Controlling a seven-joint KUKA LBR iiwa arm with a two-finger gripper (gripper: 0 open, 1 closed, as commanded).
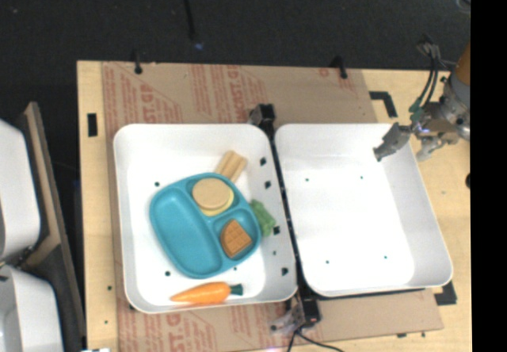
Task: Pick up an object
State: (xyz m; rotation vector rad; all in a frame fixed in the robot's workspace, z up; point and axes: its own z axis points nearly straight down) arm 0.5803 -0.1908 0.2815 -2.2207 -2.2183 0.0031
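Orange carrot (207, 292) lies below blue tray (178, 239) in left bin (131, 184).

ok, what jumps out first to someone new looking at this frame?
The blue divided tray in the left bin, holding a round biscuit and a brown waffle. An orange carrot lies at that bin's near edge. The gripper hovers at the right bin's far right corner.
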